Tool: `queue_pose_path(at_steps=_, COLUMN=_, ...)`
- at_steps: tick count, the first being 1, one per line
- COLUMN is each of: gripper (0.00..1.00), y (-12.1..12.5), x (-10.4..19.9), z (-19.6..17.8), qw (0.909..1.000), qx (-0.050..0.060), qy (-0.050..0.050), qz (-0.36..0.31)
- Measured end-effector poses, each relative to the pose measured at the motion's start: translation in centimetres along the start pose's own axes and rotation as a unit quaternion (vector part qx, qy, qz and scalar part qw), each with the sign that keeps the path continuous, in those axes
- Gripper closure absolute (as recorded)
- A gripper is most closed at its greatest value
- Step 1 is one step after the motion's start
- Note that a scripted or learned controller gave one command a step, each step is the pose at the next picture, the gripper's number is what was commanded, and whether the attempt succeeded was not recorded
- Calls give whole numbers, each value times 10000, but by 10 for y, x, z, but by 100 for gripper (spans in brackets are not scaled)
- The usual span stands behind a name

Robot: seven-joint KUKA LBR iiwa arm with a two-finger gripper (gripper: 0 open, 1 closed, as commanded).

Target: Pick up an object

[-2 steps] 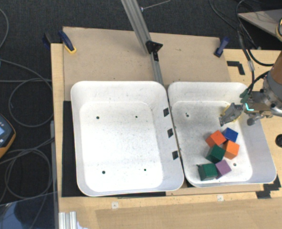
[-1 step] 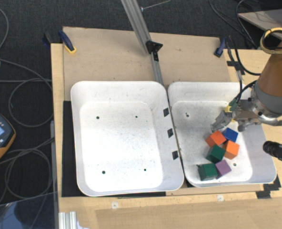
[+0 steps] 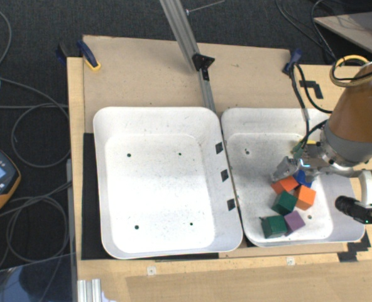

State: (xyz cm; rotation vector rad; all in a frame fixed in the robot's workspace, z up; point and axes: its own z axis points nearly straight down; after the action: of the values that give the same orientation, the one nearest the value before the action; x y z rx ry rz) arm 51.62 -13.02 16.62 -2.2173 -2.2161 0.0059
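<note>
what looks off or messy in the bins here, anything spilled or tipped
Nothing looks spilled or damaged. The blocks sit jumbled in the lower right of the right bin: two orange blocks, two green blocks and a purple block, lying at mixed angles and bunched together. The gripper hangs just above that pile.

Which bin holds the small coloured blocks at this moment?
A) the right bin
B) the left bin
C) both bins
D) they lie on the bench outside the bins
A: the orange, green, blue and purple blocks sit clustered in the right bin, under the gripper; the left bin shows just its white floor.
</note>
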Motion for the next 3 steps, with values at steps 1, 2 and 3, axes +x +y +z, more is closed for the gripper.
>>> queue_pose_path(at_steps=1, gripper=0, y=0, x=0, z=48, qw=10000, qx=-50, qy=-12, qz=-6)
queue_pose_path(at_steps=2, gripper=100, y=0, x=0, z=39, qw=10000, qx=-57, qy=-11, qz=-6)
queue_pose_path(at_steps=3, gripper=100, y=5, x=10, z=-18, qw=10000, qx=-74, qy=-15, qz=-17)
